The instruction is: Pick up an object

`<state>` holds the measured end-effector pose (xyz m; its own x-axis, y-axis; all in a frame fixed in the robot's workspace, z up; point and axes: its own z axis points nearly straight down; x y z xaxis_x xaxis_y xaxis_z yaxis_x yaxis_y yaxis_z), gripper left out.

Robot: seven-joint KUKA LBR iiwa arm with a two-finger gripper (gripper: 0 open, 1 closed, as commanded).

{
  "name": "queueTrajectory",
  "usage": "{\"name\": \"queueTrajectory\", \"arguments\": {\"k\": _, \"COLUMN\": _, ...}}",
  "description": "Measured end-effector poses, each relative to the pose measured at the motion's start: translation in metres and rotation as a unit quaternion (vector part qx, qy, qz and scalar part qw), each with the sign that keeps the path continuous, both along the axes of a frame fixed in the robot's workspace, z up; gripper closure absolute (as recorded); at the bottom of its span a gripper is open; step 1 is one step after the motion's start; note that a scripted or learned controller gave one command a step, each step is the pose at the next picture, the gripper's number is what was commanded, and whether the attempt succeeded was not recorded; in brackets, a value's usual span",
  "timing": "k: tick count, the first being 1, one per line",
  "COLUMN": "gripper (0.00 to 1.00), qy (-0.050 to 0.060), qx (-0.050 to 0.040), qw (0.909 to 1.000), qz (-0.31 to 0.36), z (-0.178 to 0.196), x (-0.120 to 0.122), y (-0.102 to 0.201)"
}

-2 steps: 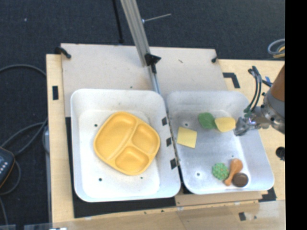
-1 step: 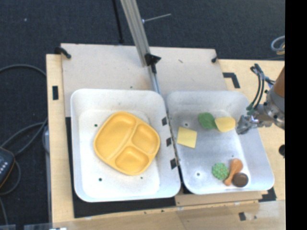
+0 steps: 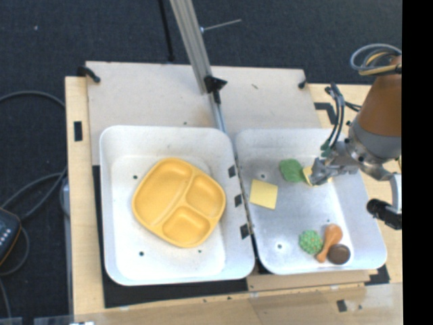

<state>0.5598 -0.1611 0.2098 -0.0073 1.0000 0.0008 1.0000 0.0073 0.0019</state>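
— Dark speckled carpet all round, with black cables trailing at the left. On it, a pale wooden bench [image 3: 169, 93] bearing two shallow white bins.

— And in the bins?

— Left bin [image 3: 108, 147]: holds one yellow tray [image 3: 179, 200], glossy plastic, rounded at the corners, split into three compartments, turned askew. Right bin [image 3: 355, 202]: holds the small pieces.

— Arm position?

— Reaches in from the right, grey with an orange band. Ends in the gripper [image 3: 316, 176], low over the upper middle of the right bin.

— Open or clamped?

— Impossible to tell from this angle. Something small and pale yellow at its tip, too blurred to name or to call held.

— Nearest piece?

— Green lump [image 3: 292, 170], rounded, matte, soft-looking. Lies just beside the gripper, on its left; touching or slightly apart, unclear.

— Others?

— Yellow square [image 3: 264, 194], flat, lying lower left of the green lump, near the bin's left wall and well apart from the gripper. Then a cluster at the bin's lower right, well below the gripper: green knobbly ball [image 3: 310, 241], bumpy all over; orange drumstick shape [image 3: 329, 240], smooth, slanted, just beside the ball; brown round piece [image 3: 339, 254], dark and shiny, touching the drumstick's lower end.

— Anything behind?

— Ribbed metal rail [image 3: 189, 26], rising at a slant from the bench's rear between the bins.
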Motion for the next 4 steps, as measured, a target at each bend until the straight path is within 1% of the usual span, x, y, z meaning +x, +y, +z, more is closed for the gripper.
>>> {"name": "queueTrajectory", "arguments": {"k": 1, "gripper": 1.00, "qy": 0.000, "qx": 0.0002, "qw": 1.0000, "qz": 0.000, "z": 0.001, "x": 0.029, "y": 0.054}}
{"name": "queueTrajectory", "arguments": {"k": 2, "gripper": 1.00, "qy": -0.001, "qx": 0.0002, "qw": 1.0000, "qz": 0.000, "z": 0.016, "x": 0.047, "y": 0.097}}
{"name": "queueTrajectory", "arguments": {"k": 3, "gripper": 1.00, "qy": 0.000, "qx": 0.0002, "qw": 1.0000, "qz": 0.000, "z": 0.013, "x": 0.071, "y": 0.140}}
{"name": "queueTrajectory", "arguments": {"k": 4, "gripper": 1.00, "qy": 0.000, "qx": 0.0002, "qw": 1.0000, "qz": 0.000, "z": 0.010, "x": 0.089, "y": 0.194}}
